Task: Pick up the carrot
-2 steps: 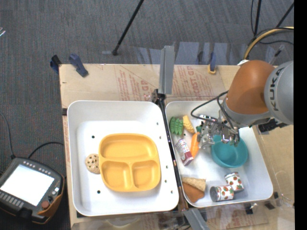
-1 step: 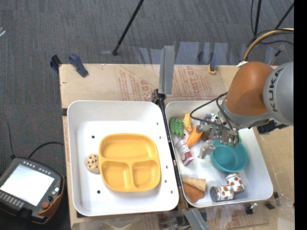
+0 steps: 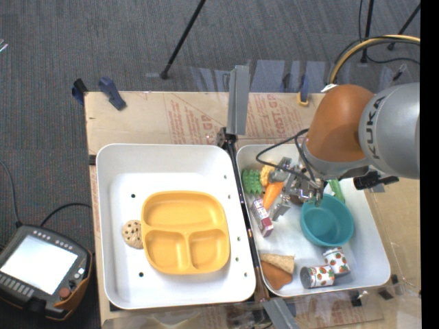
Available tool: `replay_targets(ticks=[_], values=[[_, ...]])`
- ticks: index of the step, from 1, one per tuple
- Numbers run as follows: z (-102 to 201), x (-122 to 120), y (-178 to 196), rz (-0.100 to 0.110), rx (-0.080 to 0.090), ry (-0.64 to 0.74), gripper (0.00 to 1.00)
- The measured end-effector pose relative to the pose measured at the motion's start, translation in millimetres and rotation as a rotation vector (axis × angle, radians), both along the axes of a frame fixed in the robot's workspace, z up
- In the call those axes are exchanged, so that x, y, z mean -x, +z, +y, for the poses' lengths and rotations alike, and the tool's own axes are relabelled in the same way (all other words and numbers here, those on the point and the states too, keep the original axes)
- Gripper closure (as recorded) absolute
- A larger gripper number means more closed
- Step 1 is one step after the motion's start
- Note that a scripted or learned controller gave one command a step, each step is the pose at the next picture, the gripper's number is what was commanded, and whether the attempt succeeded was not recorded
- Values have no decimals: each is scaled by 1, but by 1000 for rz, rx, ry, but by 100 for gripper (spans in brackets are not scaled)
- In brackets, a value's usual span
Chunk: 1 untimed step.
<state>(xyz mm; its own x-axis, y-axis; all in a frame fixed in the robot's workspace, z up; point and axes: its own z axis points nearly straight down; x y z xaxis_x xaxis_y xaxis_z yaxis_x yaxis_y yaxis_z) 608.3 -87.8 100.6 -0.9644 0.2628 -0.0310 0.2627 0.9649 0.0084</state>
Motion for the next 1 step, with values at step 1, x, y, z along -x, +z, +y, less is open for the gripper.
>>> replay_targets(ticks=[1], values=[[7,3,-12,30,-2,-37,0]])
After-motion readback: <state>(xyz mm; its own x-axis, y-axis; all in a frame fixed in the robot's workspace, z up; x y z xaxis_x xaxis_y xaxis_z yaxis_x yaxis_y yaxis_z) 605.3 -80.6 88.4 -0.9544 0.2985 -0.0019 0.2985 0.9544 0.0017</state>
